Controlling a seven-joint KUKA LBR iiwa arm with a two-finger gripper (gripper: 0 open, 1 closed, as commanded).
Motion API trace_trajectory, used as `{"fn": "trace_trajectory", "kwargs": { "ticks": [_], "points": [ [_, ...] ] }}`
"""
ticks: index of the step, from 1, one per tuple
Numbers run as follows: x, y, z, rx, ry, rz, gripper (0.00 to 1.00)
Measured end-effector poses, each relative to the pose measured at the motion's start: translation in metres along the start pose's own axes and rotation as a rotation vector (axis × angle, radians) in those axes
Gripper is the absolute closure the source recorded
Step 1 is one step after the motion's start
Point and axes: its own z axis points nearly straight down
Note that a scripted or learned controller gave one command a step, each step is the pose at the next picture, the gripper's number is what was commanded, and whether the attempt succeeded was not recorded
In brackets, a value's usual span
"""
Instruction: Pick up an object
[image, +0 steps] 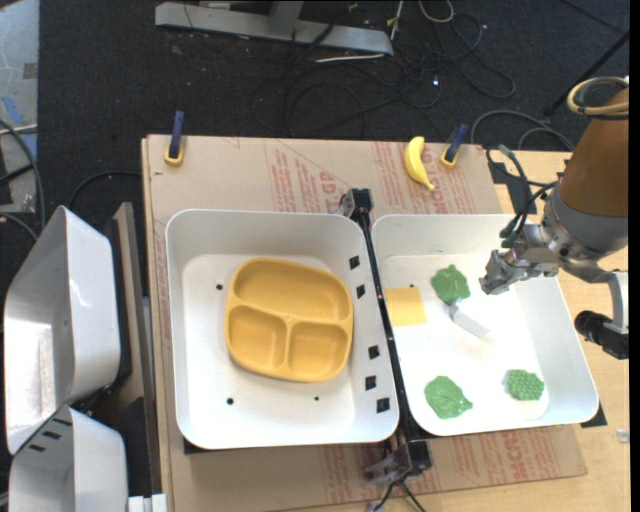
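In the right bin lie a yellow square block, a green lumpy piece near the middle, a small white flat piece, another green lump at the front and a green textured ball at the front right. My gripper hangs over the bin's right half, just right of the upper green piece and above the white piece. Nothing shows between its fingers.
The left bin holds a yellow divided tray. A yellow banana lies on the cardboard behind the right bin, beside a blue clamp. Black clips run along the divider between the bins. White containers stand at the far left.
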Motion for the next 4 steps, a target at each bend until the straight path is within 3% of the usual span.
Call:
{"fn": "trace_trajectory", "kwargs": {
  "ticks": [4],
  "points": [
    [0.181,0.068,0.002,0.001,-0.001,0.001,1.0]
  ]
}}
